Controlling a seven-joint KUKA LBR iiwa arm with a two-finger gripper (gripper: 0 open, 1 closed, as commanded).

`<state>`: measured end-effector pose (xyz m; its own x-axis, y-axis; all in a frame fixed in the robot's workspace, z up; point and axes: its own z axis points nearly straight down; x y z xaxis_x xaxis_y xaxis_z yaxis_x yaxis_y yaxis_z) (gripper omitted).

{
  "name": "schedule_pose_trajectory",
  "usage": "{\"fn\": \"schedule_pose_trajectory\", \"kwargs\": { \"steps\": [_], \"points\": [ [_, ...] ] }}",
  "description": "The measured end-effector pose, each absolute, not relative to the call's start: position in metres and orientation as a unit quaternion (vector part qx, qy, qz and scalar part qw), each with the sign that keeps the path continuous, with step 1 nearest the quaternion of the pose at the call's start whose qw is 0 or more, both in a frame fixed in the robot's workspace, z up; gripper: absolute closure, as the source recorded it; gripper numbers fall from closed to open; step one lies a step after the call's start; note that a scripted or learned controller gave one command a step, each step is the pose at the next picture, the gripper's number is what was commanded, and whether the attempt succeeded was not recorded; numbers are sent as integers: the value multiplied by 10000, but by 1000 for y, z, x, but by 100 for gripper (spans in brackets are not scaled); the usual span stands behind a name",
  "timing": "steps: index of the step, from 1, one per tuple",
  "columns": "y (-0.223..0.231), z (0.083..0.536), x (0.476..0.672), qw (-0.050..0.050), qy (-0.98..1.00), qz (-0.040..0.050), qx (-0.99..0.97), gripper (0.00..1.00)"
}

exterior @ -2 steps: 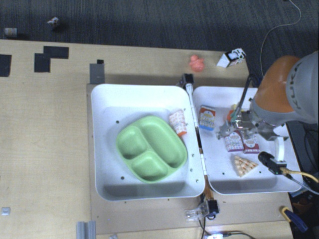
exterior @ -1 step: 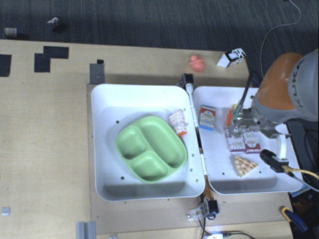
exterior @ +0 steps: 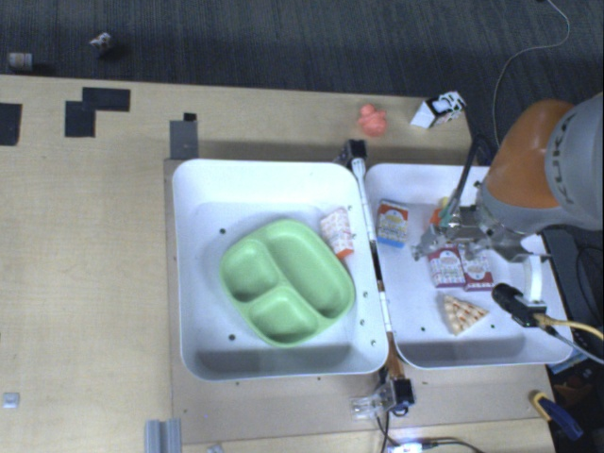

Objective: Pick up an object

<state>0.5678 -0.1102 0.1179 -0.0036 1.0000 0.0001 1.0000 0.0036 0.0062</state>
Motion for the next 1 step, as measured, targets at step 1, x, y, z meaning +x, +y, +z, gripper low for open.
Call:
{"fn": "schedule_pose_trajectory", "kwargs": {
  "steps": [1],
  "points": [
    [-110,129,569,34,7090,36,7052,100]
  ]
}}
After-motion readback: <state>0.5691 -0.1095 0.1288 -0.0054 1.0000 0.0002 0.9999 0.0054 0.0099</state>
